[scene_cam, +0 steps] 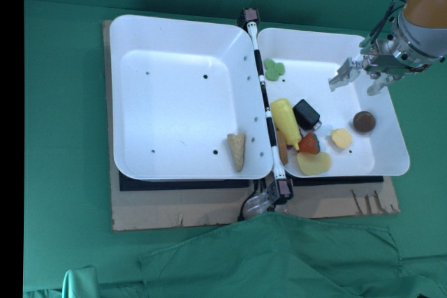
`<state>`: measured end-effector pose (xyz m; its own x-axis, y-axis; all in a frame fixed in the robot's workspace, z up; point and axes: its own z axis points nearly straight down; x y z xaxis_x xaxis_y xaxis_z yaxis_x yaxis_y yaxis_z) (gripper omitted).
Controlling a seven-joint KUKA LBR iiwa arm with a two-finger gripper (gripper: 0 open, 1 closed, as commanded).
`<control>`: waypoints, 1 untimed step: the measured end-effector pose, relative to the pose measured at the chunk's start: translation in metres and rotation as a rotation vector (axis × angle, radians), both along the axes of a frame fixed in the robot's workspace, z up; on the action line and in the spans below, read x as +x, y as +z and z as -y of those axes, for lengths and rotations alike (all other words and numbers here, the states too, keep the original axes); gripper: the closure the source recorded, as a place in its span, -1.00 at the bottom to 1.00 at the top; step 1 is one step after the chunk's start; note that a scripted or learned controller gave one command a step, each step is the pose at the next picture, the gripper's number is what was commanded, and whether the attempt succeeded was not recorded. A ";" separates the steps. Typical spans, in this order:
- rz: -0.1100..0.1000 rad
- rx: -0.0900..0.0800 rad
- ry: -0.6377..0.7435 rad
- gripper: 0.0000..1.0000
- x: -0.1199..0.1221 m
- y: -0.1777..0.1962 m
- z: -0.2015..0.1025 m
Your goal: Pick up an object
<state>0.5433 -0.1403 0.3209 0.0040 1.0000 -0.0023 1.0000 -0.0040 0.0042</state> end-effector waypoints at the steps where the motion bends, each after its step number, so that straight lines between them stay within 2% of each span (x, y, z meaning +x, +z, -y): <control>1: 0.000 0.000 0.000 -1.00 0.000 0.000 0.000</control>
<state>0.5433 -0.1403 0.3209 0.0040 1.0000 -0.0023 1.0000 -0.0040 0.0043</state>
